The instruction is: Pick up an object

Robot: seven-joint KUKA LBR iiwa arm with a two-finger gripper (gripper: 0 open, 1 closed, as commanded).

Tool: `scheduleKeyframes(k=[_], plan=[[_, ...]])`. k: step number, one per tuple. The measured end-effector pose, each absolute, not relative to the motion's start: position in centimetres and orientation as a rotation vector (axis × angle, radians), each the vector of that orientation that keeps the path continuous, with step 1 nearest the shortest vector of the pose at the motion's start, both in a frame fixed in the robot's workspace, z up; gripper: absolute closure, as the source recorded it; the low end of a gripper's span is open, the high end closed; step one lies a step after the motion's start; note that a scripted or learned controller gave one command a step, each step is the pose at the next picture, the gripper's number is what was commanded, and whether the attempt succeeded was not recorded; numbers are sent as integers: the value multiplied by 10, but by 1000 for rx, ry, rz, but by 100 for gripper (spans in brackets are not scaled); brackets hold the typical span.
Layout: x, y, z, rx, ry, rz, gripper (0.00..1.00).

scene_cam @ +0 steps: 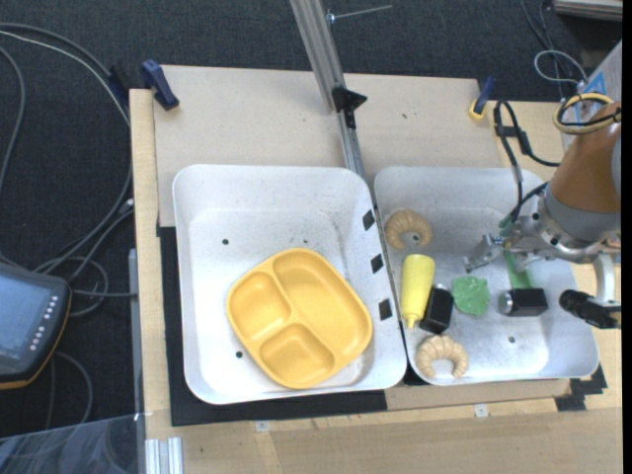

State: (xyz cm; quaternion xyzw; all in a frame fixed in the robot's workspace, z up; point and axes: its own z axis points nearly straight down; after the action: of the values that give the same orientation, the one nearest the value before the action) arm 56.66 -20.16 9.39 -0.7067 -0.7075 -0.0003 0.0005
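My gripper (pixel 555 304) hangs over the right side of the right bin (pixel 494 188), below the orange-banded wrist. It stands open, with bare bin floor between the two dark fingertips (pixel 524 302). A green object (pixel 471 295) lies just left of the left fingertip. Further left are a yellow bottle (pixel 417 281) with a black cap, a beige ring-shaped pastry (pixel 408 230) and, at the front, a croissant (pixel 442 355). None of them is held.
The left bin (pixel 197 215) holds a yellow divided plate (pixel 299 316). A metal pole (pixel 321 42) rises from the back between the bins. Cables and a metal bracket (pixel 486 251) hang beside the wrist, and clamps sit at the bench's back corners.
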Motion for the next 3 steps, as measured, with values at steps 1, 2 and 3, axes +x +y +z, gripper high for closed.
scheduleKeyframes(k=[1,2,3], plan=[[568,-201,105,-2220,-2224,-5,100],[564,-210,163,-2227,-2226,-4,100],[557,-206,219,-2225,-2228,-6,100]])
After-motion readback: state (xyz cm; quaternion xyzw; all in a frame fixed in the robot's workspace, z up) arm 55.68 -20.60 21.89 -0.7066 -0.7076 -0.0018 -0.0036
